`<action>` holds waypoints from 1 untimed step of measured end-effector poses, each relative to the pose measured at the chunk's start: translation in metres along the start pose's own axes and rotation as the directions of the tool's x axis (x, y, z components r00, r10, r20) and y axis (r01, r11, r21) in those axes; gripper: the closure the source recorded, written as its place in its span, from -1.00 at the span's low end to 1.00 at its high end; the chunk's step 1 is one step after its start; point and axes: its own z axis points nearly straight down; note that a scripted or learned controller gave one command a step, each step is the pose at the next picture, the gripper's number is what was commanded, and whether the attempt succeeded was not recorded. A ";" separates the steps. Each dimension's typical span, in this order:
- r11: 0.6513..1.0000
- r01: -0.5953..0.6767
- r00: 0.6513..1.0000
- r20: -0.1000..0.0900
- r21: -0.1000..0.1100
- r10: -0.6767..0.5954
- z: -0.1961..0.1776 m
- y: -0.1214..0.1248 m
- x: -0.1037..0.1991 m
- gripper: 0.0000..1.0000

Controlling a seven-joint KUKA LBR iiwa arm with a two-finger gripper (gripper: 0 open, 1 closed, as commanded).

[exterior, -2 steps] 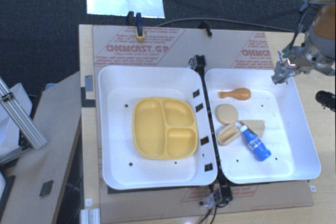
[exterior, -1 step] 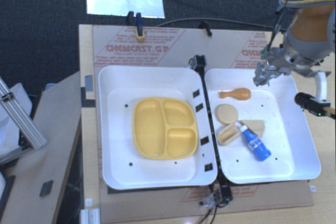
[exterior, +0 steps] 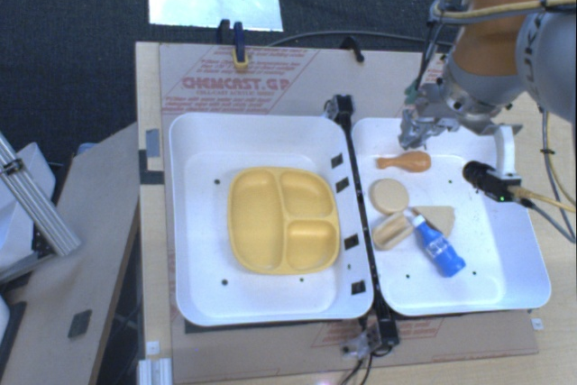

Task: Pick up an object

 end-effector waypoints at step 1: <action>1.000 0.001 1.000 -0.001 -0.001 -0.001 -0.006 -0.001 0.055 1.00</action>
